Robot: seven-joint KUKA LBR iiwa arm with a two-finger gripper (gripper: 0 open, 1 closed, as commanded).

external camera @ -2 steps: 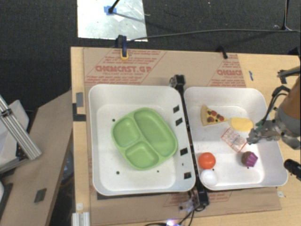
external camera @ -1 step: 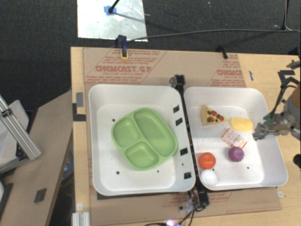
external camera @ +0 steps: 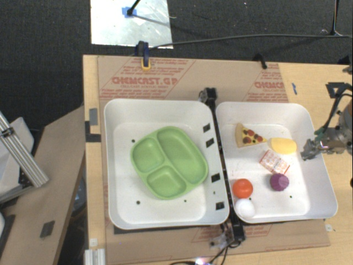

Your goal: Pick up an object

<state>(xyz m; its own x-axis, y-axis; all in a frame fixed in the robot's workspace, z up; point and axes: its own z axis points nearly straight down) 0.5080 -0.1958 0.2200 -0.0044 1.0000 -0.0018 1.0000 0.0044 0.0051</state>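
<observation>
The right bin holds a pizza slice, a yellow lemon-like piece, a small pink-and-white packet, a purple piece, an orange ball and a white ball. My gripper hangs at the bin's right rim, just right of the yellow piece, with nothing visible between its fingers. The arm enters from the right edge.
The left bin carries a green three-compartment plate. Black clips line the divider between the bins. A clamp and cables lie at the bench's back edge. A metal rail stands at far left.
</observation>
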